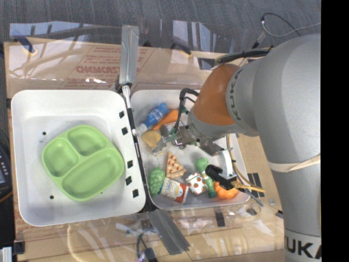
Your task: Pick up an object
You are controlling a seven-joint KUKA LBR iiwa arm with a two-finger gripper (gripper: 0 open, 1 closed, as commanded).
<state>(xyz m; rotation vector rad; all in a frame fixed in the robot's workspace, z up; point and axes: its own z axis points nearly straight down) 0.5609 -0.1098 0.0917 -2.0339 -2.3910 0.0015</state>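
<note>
Camera view: gripper point(173, 135), fingers' state unclear, perhaps just beside bread piece point(151, 139).

I read this as a robotics lab test cell, not a home or kitchen: a grey industrial arm point(283, 108) marked KUKA reaches over a bench point(65, 64) lined with flattened printed cardboard and tape. Two shallow white bins point(22, 146) sit side by side, clipped together at the centre. The right bin holds toy food items point(174, 189), the left a green divided plate point(83, 161); grey carpet point(109, 4) lies beyond the bench.
</note>
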